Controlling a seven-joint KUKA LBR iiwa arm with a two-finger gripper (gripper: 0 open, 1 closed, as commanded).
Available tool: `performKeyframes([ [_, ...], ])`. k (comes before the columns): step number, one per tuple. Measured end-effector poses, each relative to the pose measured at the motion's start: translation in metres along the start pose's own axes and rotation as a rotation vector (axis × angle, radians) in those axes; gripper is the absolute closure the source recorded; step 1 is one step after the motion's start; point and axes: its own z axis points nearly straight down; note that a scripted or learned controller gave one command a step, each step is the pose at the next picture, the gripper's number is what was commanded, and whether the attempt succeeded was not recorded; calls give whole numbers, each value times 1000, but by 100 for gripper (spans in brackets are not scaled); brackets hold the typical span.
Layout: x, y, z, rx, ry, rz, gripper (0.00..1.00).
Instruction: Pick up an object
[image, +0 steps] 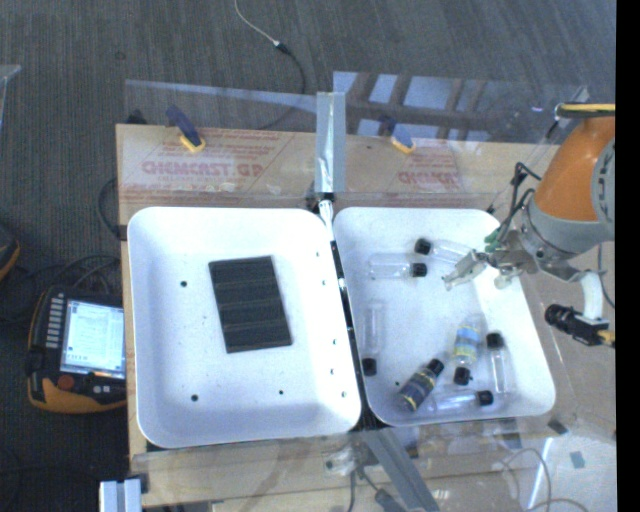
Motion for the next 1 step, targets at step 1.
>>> performKeyframes([
  [1,7,-35,41,-4,10,-35,0],
])
